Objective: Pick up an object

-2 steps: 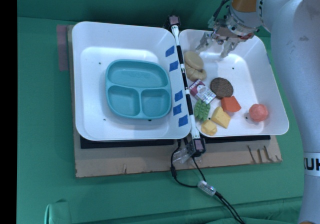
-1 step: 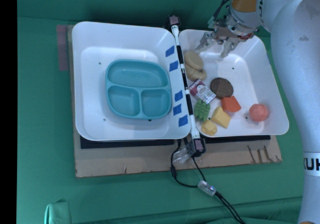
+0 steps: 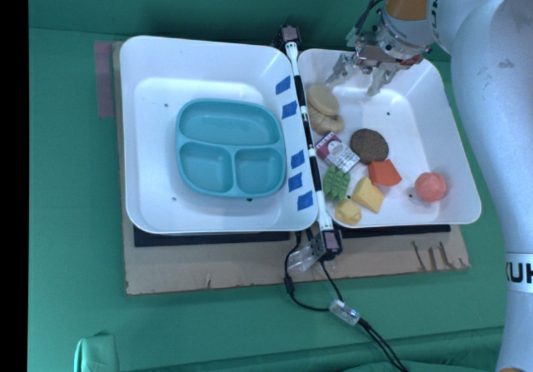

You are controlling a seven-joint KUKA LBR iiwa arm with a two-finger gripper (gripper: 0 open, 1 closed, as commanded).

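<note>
camera view — gripper (image 3: pixel 358 77) spread wide, over right bin (image 3: pixel 433 112) far edge

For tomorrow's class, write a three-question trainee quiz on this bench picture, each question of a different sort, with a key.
1. True or false: the teal divided tray lies in the left bin.
2. Which item sits nearest the right bin's right wall? A the dark brown round patty B the pinkish-red ball C the green piece
3. Fill in: the gripper hangs over the ____ bin's far end, fingers spread with nothing between them.

Key: 1 true; 2 B; 3 right.
</note>
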